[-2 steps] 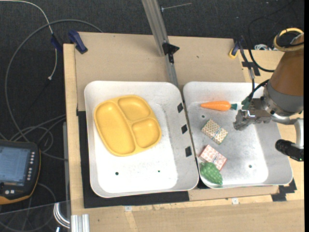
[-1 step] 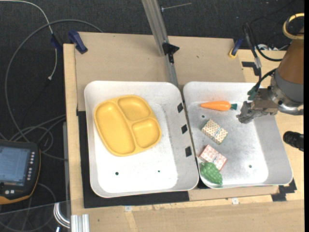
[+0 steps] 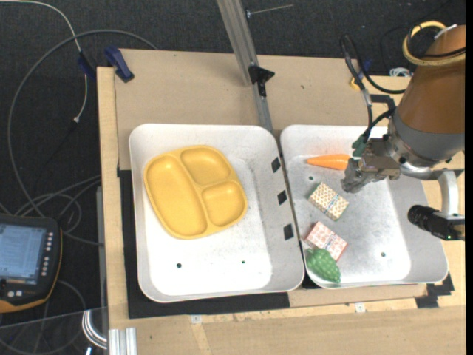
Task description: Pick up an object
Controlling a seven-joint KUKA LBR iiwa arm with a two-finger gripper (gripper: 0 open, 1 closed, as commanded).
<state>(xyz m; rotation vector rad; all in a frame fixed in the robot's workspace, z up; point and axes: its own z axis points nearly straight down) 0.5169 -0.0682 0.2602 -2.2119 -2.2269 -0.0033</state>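
From the camera view, the tabletop carries two shallow white bins side by side. The left bin holds a yellow divided plate with three compartments, lying flat in the upper left part of the bin.

The right bin holds four small things. An orange carrot lies near the upper edge of this bin, with its thin tip pointing to the left. Below it lies a small patterned box, a little tilted. Further down, near the lower left corner of the bin, lies a second box with a pink and red pattern, and just below it, touching it or almost touching, is a green leafy object (it looks like a toy vegetable).

The arm reaches in from the right, and the gripper hangs over the upper middle of the right bin. Its dark lower end is just beside the thick end of the carrot, to the right and slightly below it, and up and to the right of the first patterned box. Nothing is seen held in it. If the fingers are open or closed, I cannot tell, because the gripper body hides them from above.
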